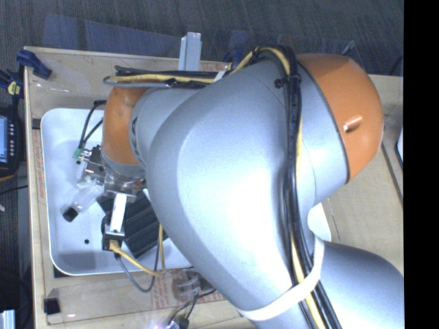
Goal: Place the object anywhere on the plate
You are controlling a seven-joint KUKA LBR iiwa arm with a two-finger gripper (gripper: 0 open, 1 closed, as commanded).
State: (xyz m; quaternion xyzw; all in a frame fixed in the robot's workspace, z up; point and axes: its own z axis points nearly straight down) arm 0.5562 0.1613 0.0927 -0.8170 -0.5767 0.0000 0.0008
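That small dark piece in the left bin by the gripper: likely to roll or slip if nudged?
The small dark piece looks blocky, so it probably slides rather than rolls. The white bin floor looks smooth, so expect little grip. It looks tiny, likely light.

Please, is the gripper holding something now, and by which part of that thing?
Cannot be told: the two-finger gripper hangs over the white bin, but the grey arm blocks much.

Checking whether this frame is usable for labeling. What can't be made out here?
- Plate and object: camera view, no sure sight of either; the arm covers most of the bench.
- Right bin: hidden under the arm.
- Left bin: its right part is covered by the arm and wrist.
- Gripper: small and cluttered by cables; finger state and any contents unclear.
- Small dark piece by the gripper: too small to identify.
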